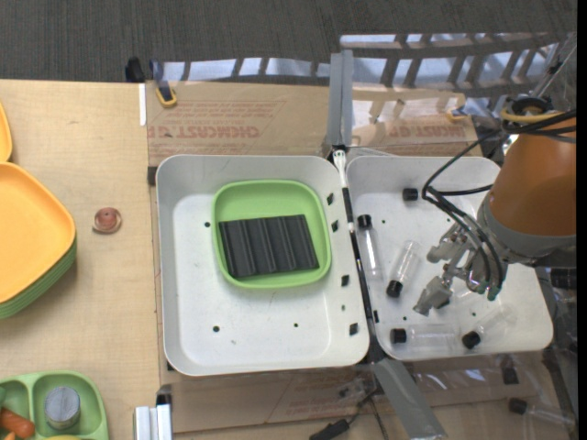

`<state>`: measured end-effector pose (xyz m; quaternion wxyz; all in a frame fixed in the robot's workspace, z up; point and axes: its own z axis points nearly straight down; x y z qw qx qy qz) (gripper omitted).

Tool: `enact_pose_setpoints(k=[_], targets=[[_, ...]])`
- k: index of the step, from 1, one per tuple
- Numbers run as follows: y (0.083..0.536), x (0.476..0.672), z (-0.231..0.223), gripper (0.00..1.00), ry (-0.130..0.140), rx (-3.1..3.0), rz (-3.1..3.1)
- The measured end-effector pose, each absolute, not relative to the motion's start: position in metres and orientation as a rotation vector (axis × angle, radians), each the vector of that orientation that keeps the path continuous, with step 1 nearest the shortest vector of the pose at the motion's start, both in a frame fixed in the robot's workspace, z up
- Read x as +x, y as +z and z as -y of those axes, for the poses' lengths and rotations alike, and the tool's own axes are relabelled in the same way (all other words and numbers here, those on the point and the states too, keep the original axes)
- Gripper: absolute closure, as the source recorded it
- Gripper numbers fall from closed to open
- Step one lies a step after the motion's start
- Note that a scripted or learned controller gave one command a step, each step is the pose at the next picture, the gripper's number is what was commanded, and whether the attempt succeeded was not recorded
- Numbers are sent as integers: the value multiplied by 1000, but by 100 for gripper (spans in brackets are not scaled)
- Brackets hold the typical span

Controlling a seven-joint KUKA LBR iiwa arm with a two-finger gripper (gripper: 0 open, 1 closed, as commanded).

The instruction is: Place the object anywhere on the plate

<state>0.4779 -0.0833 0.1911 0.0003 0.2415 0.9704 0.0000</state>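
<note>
Plate in the left bin, arm over the right.

A green plate [270, 233] bearing a dark ribbed slab [269, 246] sat in the left bin [183, 328]; clear tubes [404, 264] lay in the right bin [385, 177], beneath the gripper [438, 291], whose claw state I cannot tell.

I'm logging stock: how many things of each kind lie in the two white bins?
green plate: 1
dark ridged slab, on the plate: 1
clear tubes with black caps, right bin: 5, one near the cable faint
Total: 7
</note>
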Motion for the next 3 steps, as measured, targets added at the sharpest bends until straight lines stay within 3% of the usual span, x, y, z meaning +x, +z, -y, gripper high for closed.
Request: enact_pose_setpoints(k=[1, 2, 3], targets=[[200, 479, 84, 100, 2, 763, -3045], [164, 478, 122, 100, 1, 601, -3084], [222, 479, 85, 100, 1, 264, -3126]])
